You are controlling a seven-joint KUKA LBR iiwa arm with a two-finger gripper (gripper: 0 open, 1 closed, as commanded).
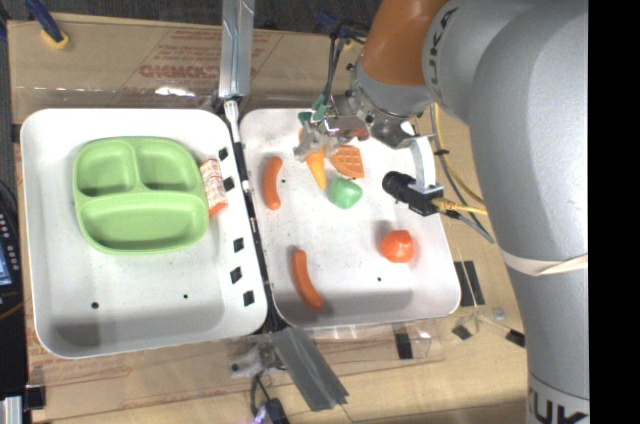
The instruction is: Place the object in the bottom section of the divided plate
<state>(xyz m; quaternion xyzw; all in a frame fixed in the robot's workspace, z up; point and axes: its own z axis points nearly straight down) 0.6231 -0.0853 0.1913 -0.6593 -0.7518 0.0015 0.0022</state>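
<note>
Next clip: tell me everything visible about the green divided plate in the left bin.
The light green divided plate looks like matte moulded plastic, a rounded rectangle with raised rims. It has three sections: two smaller ones along the top and one wide one across the bottom, and nothing can be seen in any of them. It lies flat, right side up, in the upper left part of the left white bin. A small cylindrical item with a red and white label rests against its right edge.
</note>
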